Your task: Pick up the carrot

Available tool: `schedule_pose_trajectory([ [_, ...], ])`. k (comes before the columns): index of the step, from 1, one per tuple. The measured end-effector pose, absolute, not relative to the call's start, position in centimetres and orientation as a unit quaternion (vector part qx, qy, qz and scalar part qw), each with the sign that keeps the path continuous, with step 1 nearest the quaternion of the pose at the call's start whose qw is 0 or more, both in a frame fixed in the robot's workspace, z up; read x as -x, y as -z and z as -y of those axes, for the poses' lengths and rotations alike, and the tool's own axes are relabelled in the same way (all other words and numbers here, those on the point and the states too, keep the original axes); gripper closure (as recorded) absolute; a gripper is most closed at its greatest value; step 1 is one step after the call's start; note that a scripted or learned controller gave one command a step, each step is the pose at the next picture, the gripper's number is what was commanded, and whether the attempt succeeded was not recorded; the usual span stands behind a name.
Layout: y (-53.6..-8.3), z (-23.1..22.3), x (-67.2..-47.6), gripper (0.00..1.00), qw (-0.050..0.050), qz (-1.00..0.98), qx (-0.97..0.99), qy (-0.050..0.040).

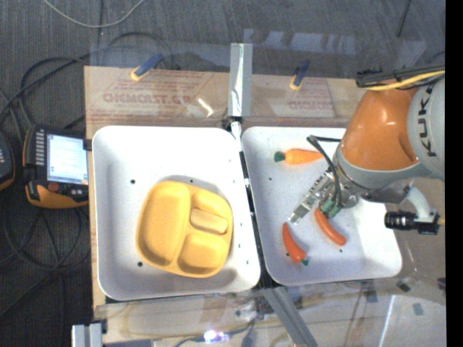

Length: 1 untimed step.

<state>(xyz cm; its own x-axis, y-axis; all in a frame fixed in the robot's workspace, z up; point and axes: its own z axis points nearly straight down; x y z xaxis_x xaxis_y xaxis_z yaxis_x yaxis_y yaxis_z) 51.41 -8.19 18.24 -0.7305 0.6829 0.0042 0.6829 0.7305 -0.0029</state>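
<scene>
The carrot (302, 157), orange with a green stub at its left end, lies on its side near the far edge of the right bin (376, 262). My gripper (304, 208) hangs over the middle of that bin, pointing down and to the left. It is well on the near side of the carrot and apart from it. The carrot is in full view, and nothing rests on it. The orange band of the arm (380, 132) looms at the bin's right.
Two orange-red pepper-like pieces lie in the right bin: one (293, 243) below the gripper tip, the other (330, 227) just to its right. The left bin (116, 157) holds a yellow divided plate (163, 226) with a tan bread-like piece (210, 221).
</scene>
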Motion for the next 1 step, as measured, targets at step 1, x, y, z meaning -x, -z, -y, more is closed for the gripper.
schedule_pose_trajectory([
  [1,-9.53,11.91,-52.13,1.00,0.000,0.904,0.426,-0.0001],
])
